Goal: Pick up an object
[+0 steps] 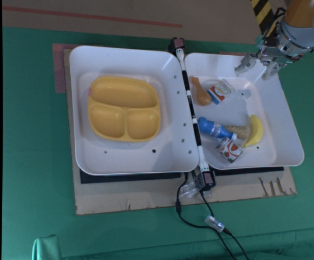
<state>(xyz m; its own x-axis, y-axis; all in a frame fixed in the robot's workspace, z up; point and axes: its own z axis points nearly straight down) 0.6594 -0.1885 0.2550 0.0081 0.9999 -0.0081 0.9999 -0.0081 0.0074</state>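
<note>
My gripper (258, 68) hangs over the far edge of the right bin (287, 137), fingers spread open with nothing between them. Below it in that bin lie an orange chicken drumstick toy (200, 90), a small red, white and blue carton (220, 91), a blue bottle (212, 127), a waffle cone (240, 130), a yellow banana (255, 130) and a small red and white can (230, 148). The carton is the nearest item to the gripper, a little to its lower left.
The left bin (170, 150) holds a yellow divided plate (124, 108). A hinge strip (191, 110) runs between the bins, with cables (211, 221) trailing off the front edge of the cardboard base. Green cloth surrounds the bench.
</note>
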